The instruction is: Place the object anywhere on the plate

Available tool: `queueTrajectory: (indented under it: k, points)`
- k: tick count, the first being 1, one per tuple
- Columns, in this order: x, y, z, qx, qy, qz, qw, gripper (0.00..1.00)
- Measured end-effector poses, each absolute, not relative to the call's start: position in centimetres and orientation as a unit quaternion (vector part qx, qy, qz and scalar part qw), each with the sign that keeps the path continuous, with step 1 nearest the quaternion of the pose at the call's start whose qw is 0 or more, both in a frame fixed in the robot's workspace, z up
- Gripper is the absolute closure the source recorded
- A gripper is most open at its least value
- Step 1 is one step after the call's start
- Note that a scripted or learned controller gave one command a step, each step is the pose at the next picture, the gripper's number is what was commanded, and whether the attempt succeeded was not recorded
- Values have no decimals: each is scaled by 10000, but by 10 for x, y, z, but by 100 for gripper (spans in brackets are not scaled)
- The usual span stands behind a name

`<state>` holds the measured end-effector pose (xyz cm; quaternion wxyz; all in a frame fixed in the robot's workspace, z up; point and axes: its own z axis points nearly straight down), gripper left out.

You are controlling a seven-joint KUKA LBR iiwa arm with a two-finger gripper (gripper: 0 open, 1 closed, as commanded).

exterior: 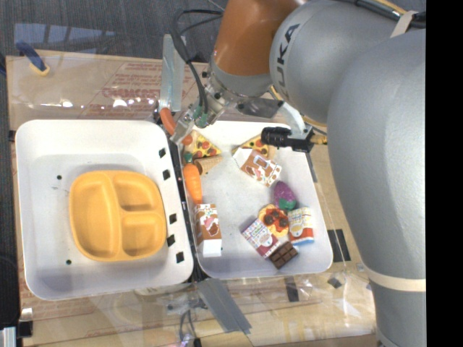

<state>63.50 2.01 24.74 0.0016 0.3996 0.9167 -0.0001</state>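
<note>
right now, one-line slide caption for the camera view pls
Grey KUKA arm's tool hovers over toy food in the right white bin; the yellow divided plastic plate sits in the left white bin.

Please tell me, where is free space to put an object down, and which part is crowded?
The yellow plate in the left bin has three bare compartments. White floor around the plate is bare too. The right bin is crowded: carrot, milk carton and pizza slice near the divider, packets right. A small bare patch lies mid-bin.

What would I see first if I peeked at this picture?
The huge grey arm with its orange band fills the right side, reaching down to the far edge of the right bin. Next comes the yellow plate, alone in the left bin. Then the toy food, like a carrot.
</note>
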Motion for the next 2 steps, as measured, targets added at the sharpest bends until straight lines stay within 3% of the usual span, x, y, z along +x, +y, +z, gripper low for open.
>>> queueTrajectory:
  k: [1, 2]
  points:
    - [583, 97, 190, 3121, 9500, -9, -26, 100]
    - [583, 96, 191, 3126, 9499, -7, -15, 0]
